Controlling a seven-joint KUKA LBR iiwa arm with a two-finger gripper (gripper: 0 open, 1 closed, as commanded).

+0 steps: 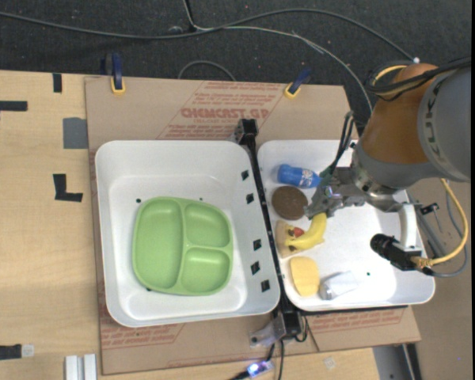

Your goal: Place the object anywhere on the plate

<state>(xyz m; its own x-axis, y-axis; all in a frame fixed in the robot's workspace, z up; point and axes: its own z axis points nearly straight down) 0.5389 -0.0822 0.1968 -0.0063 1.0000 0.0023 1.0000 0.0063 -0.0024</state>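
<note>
Nearest the camera, a pale yellow wedge-shaped block [304, 276] and a small white and grey object [336, 285] are lying at the right white bin's [396, 291] front edge. Just behind them, the two-finger gripper [326, 202] is hovering at the top end of the yellow toy banana [309, 234]; whether it is gripping or released, I cannot tell. Judging by this, the pick is under way. Next comes lifting and carrying leftward to the green divided plastic plate [182, 245] sitting in the left white bin [115, 172]. Farther back, a brown disc [289, 203] and blue can [298, 176] are lying.

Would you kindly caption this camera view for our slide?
Hand above banana in right bin; green plate waits in left bin.
</note>
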